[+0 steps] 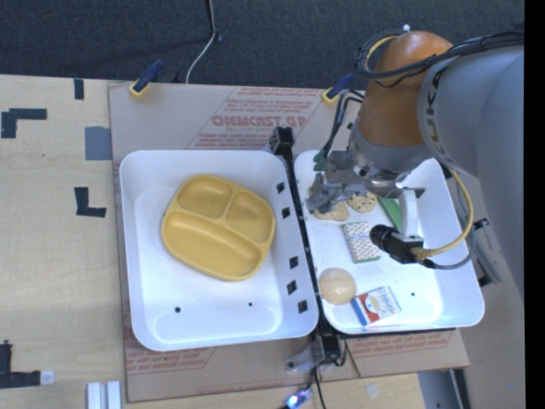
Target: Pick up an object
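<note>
My gripper (324,197) hangs low over the right bin (426,309), near its left wall, directly above a tan flat piece (332,214). A speckled cookie (361,203) lies just to its right. A patterned packet (361,241) rests in the middle of that bin. A beige round ball (337,285) and a red, white and blue small box (376,304) lie toward the front. A green item (391,208) peeks out under the wrist.
The left bin (140,296) holds a yellow divided plate (220,226). A black divider (292,220) runs between the bins. The arm's orange band (398,79) and grey body cover the right bin's back right. A black cable (207,24) trails at the back.
</note>
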{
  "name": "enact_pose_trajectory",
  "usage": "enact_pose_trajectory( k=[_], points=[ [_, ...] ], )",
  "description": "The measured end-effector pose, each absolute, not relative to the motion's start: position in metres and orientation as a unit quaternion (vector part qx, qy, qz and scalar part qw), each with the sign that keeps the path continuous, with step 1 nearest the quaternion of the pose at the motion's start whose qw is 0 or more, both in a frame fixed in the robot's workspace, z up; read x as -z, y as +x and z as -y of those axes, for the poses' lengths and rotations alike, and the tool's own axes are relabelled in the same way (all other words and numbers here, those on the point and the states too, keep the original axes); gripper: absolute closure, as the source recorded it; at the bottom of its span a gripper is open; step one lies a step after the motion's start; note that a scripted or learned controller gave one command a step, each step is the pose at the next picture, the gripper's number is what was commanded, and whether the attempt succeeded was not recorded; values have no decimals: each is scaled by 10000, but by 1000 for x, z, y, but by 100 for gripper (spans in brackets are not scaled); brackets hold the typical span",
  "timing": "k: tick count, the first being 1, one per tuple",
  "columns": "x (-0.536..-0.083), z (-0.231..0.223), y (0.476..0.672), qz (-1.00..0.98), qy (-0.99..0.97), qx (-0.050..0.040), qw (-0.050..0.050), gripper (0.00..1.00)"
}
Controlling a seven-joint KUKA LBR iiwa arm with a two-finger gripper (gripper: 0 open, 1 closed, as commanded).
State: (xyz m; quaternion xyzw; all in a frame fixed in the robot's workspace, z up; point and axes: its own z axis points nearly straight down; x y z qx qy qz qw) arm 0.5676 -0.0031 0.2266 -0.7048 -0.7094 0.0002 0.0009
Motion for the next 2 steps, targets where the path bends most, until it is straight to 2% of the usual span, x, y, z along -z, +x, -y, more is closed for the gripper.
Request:
enact_pose_trajectory(
  k=[1,2],
  points=[
    [-226,-42,561,7092,-7050,-6,11,100],
    [-214,-92,563,7093,-7049,-11,10,100]
  ],
)
